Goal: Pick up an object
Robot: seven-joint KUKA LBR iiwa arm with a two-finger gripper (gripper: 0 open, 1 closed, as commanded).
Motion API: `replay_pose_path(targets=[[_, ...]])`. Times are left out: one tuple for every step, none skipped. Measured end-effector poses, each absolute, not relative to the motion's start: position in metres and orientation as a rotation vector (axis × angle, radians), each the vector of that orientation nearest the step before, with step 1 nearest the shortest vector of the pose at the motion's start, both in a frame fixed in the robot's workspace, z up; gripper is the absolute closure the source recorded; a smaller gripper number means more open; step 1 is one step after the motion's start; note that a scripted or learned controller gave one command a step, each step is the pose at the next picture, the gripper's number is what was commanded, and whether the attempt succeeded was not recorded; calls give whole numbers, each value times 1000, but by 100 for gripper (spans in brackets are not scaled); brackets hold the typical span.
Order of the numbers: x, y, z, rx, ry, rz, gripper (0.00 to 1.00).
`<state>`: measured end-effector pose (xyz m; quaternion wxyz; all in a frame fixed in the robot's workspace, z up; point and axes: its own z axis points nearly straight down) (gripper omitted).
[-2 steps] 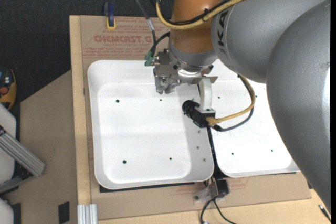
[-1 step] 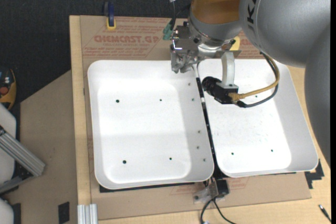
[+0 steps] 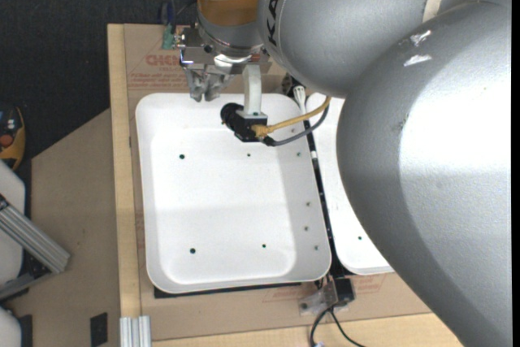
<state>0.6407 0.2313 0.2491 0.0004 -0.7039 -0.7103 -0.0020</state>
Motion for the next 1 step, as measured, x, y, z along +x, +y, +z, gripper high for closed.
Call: replay_pose_path(targets=[[661, 178, 331, -2231, -2222, -13, 100]])
